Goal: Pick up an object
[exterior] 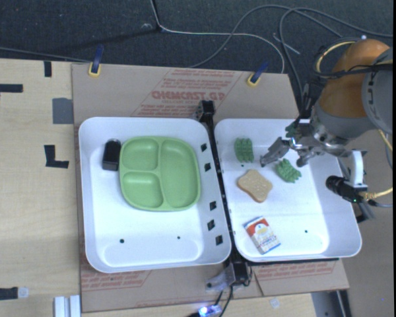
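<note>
Two white bins sit side by side, and the gripper (288, 156) hangs over the right bin (317, 243) with its fingers spread apart and nothing between them. Just below its tips lies a green ridged piece (288, 170), another green piece (243, 149) sits to its left, a slice of bread (255, 185) lies below and left of it, and a small red-and-white carton (261, 234) is farther down. Well to its left, the left bin (99, 243) holds a green divided plate (160, 173) with a black block (111, 154) touching its far edge.

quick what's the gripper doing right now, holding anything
Gripper: open, fingers spread, nothing between them; it hangs over the right bin, just above a green toy piece.
</note>
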Available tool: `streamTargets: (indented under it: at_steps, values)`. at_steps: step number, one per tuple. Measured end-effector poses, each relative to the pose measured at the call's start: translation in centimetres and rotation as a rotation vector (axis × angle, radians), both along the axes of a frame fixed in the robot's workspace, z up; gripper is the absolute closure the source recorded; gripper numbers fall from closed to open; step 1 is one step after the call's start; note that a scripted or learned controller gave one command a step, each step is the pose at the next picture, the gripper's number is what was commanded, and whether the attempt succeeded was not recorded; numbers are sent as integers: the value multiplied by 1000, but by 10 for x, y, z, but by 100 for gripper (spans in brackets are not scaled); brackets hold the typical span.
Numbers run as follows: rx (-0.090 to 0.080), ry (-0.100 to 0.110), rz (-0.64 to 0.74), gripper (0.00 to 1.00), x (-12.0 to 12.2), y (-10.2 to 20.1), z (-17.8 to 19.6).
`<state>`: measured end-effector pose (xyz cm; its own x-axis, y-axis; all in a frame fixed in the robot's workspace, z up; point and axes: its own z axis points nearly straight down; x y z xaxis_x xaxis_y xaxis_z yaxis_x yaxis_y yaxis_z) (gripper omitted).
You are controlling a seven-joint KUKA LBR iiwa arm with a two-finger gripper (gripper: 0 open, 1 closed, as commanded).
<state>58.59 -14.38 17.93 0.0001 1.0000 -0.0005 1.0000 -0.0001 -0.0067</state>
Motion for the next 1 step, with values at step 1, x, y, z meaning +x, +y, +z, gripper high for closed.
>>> streamTargets:
  at_steps: [1]
  values:
    - [0,0,1,0,5,-8,-54]
